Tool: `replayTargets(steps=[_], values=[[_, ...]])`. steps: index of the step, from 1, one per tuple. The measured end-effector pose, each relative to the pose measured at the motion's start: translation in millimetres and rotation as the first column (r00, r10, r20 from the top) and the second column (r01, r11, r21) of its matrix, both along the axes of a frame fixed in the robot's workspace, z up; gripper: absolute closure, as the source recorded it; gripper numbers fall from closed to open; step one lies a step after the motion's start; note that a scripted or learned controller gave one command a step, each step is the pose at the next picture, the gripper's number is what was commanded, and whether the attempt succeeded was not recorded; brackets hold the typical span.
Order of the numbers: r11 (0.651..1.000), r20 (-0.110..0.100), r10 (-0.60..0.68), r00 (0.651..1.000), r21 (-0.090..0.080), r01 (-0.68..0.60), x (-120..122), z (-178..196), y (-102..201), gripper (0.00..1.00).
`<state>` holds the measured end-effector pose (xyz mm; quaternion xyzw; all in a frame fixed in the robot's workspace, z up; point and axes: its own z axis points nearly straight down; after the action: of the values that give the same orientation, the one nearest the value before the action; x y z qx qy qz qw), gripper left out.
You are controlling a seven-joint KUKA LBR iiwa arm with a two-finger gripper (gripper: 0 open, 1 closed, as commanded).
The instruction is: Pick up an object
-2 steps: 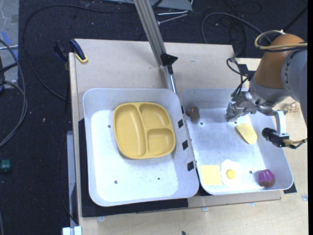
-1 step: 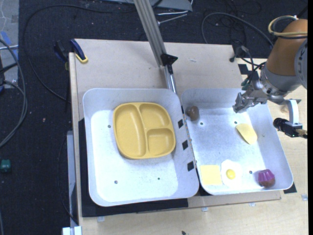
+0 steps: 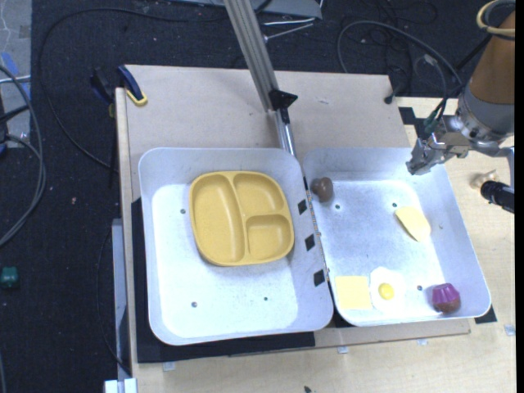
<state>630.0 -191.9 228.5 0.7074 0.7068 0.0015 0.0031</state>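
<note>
The gripper [image 3: 421, 164] hangs at the upper right corner of the right bin [image 3: 360, 188], over its far rim, with the grey arm [image 3: 491, 97] and its orange band rising behind it toward the right edge. Whether the fingers are open or closed cannot be told from this slant; nothing can be made out between them.

The right bin holds five small things, any of which could serve as the object to pick. Nearest the gripper is a pale yellow wedge [image 3: 413, 223], lying below it and a little to the left, toward the near side of the bin; its long axis runs on a diagonal from upper left to lower right. A brown ball [image 3: 322, 188] rests at the bin's upper left corner, well apart from the gripper across the bin. Along the near edge sit a yellow square [image 3: 354, 292], a fried egg toy [image 3: 386, 290] just beside it and perhaps touching, and a purple piece [image 3: 445, 298] in the lower right corner.

The left bin [image 3: 164, 219] carries a yellow divided plate [image 3: 242, 218], well away from the arm's side.

The wedge looks the likeliest target: the gripper would need to come toward the near side of the bin and drop, with the fingers set across the wedge's narrow width rather than along its diagonal. It lies flat and low, so a shallow descent may well close on nothing
</note>
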Motion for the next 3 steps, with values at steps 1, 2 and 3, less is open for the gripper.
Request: replayTargets(steps=[1,2,3], values=[[1.0,-0.003,0.003,1.0,0.001,-0.003,0.9,14.8,0.1,1.0],[1.0,-0.008,0.007,1.0,0.003,-0.007,-10.6,6.8,45.3,1.0],[1.0,-0.009,0.008,1.0,0.004,-0.008,-36.6,-1.2,99.1,1.0]])
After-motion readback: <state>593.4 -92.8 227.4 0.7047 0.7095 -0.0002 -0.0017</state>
